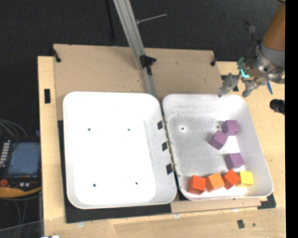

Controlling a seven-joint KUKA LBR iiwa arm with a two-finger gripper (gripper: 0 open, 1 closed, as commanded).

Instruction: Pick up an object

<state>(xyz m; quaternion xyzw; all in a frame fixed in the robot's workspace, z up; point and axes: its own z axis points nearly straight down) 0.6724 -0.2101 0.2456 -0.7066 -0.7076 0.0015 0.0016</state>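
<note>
Approach step, nothing grabbed. Gripper (237, 85) hangs over the right bin (198, 108) rim at 1 o'clock, fingers apart and empty. Nearest target: purple cube (231, 127), matte, sharp-edged, at 6 o'clock from the gripper, touching a second purple cube (218, 140). Next move calls for shifting inward over it, then descending.

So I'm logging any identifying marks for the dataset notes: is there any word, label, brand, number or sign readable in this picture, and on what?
No text reads anywhere in this picture.
The device with a blue screen at the left edge: anything on its screen is too blurred to read.
The purple, orange and yellow blocks in the right bin: plain faces, no marks.
The left bin: dark dots only, no lettering.
</note>
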